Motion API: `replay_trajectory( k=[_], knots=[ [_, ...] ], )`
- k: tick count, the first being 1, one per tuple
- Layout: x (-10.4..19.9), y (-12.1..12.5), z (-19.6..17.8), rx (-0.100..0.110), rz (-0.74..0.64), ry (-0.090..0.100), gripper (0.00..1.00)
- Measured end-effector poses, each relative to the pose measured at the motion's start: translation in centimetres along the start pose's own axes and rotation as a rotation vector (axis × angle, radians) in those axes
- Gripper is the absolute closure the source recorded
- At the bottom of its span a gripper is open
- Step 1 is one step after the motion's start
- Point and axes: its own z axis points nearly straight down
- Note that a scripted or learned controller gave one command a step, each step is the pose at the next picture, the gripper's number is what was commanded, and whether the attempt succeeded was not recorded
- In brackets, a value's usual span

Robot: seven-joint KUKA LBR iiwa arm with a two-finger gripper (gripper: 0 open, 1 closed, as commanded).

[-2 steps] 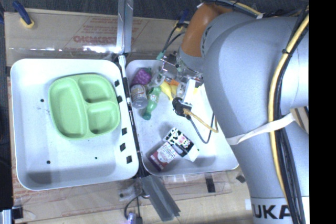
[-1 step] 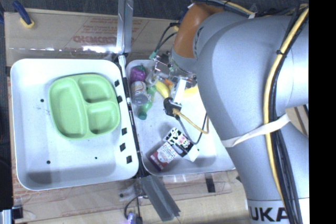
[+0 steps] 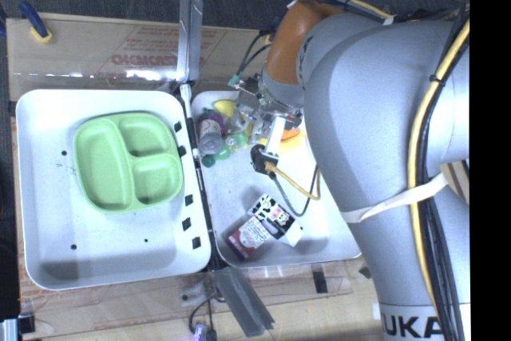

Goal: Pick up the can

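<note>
Can: lying flat, near front of right bin, touching patterned carton | Gripper: at bin's back, amid clutter, well apart from can; jaw state impossible to tell | Risk: likely grabbing bottle or carton instead; can rolling when nudged.

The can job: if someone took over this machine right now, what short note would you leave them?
Claw: down over the far end of the right bin, among the clutter; whether it is open or shut cannot be told, and nothing can be seen held in it.
Can: lying in the right bin by the divider, beside the claw, with a yellow item close by.
Other things: a green divided plate in the left bin; a black and white carton and a dark red packet near the right bin's front.
Done: arm has reached in.
Left: grip the can, lift it.
</note>
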Motion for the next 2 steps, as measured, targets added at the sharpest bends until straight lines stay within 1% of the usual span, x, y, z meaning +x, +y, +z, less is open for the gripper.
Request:
replay_trajectory(
  k=[1,2],
  knots=[
    [-0.1,0.0,-1.0,0.002,-0.008,-0.004,1.00],
    [1.3,-0.4,-9.4,-0.015,-0.007,0.012,1.00]
  ],
)
